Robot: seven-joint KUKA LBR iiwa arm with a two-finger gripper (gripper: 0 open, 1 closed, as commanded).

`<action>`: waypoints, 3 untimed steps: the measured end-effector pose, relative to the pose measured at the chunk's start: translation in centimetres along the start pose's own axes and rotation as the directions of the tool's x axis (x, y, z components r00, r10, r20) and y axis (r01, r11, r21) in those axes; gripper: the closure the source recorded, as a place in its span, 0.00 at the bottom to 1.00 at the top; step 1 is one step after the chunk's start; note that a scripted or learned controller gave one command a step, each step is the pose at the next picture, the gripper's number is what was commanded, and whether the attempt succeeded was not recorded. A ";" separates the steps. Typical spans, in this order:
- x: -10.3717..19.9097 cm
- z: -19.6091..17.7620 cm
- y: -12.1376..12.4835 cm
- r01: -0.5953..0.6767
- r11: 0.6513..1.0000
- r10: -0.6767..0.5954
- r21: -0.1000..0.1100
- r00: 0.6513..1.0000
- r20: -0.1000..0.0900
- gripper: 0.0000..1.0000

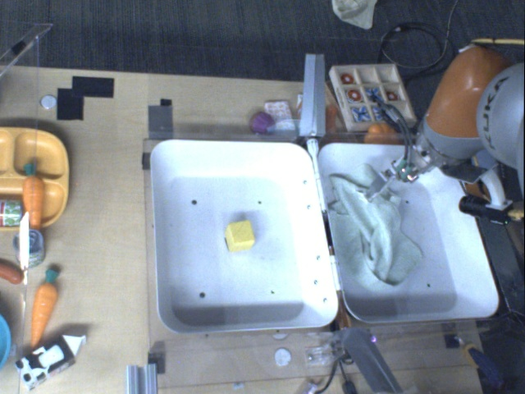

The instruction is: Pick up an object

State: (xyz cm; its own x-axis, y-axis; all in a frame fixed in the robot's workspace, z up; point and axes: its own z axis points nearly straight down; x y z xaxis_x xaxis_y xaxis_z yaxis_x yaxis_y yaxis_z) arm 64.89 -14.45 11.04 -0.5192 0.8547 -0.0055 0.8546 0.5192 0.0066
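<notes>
The arm [480, 97] reached in from the right edge of the tabletop [107, 302], its orange band above the wrist, and its claw [392, 179] hung low over the far part of the right bin [467, 286]. The claw sat right at the upper end of a crumpled grey-white cloth [379, 232], which lay sprawled from the far left of that bin down toward its middle. Whether the claw was spread or closed could not be told at this size, nor whether any of the cloth lay between its tips. In the left bin [189, 294] a small yellow block [240, 235] rested alone near the centre, well apart from the walls. Between the bins' far corners stood a grey upright post [312, 97]. Behind the left bin's far edge lay a small purple thing [262, 122], and behind the right bin a box of red and blue tiles [367, 94]. By the left edge of the tabletop sat a yellow divided tray [51, 158] with a toy carrot [32, 199] on it; a second toy carrot [43, 302] lay toward the near left corner, close to a black-and-white toy [47, 359].
</notes>
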 end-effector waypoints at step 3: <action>0.0 1.9 -2.8 -0.042 0.999 0.042 -0.006 0.999 0.004 0.00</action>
State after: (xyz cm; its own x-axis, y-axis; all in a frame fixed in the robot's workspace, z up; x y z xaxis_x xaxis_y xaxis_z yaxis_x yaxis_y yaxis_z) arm 62.50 -15.89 9.12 -0.4831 0.8755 -0.0091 0.8754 0.4832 0.0126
